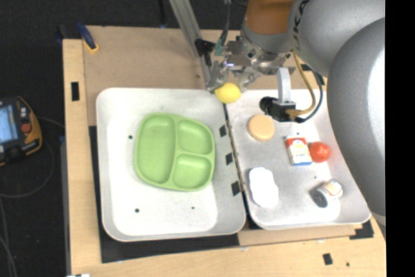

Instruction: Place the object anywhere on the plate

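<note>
At inspection the gripper point(228, 79) stood above the far end of the divide between the two bins, its fingers closed on a small yellow object point(227, 93), which hung between their tips. The object was therefore clear of both bin floors, lifted, in my judgement, so that it could be carried across the divide without dragging.

The green plate point(174, 152), with three compartments, lay flat near the middle of the left bin point(117, 204), well apart from the object and bearing nothing. The placing step was not yet done; the carry appeared to be in hand.

In the right bin point(353, 204) lay a tan disc point(262, 128), a red and white carton point(297, 151), a red piece point(320, 152) just beside it, and a white lump point(262, 185) by the near edge.
</note>
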`<move>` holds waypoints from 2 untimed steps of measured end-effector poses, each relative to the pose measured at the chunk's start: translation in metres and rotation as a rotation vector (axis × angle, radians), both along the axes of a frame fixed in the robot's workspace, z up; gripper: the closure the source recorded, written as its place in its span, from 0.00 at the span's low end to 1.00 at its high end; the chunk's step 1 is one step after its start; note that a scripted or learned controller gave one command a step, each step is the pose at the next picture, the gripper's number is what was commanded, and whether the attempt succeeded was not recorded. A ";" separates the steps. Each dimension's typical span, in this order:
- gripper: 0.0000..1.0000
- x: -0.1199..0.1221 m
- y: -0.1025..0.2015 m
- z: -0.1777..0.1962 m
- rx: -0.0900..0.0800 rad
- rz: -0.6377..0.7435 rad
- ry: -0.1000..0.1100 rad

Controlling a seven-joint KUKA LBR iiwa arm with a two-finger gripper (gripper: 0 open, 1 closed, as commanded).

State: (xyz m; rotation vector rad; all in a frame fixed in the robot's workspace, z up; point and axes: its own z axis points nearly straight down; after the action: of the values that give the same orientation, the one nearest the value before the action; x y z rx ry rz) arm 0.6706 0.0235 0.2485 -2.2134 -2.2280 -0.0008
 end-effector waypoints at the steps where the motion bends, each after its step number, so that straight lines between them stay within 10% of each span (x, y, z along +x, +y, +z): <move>1: 1.00 -0.005 0.059 0.005 0.001 0.002 -0.002; 2: 1.00 -0.005 0.114 0.003 0.000 0.001 -0.002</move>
State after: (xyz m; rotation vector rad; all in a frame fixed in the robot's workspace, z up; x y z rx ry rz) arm 0.6657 0.1375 0.2512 -2.2128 -2.2298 -0.0027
